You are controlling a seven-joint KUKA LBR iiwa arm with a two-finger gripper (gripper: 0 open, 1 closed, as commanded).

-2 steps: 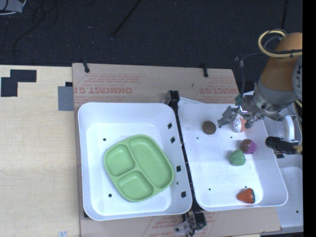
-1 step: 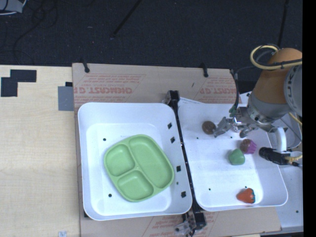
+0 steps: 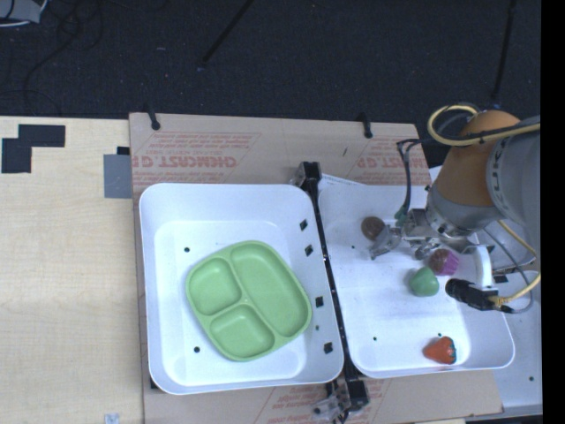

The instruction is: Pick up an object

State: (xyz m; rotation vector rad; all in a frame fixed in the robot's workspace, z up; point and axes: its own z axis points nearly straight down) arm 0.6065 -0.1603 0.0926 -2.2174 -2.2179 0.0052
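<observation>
our gripper (image 3: 402, 239) hangs low in the right bin (image 3: 388, 360); we cannot tell its state. the brown ball (image 3: 372, 228) sits just beside it at ten o'clock, nearest to grab.

Green divided plate (image 3: 248, 299) in left bin (image 3: 168, 210), claw (image 3: 395, 240) low in right bin (image 3: 371, 343) near brown ball (image 3: 372, 227)

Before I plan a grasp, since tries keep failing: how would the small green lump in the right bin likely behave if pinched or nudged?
The green lump looks rounded, so it may roll or squirt sideways. It seems small and probably light. Its smooth surface could be slippery.
</observation>
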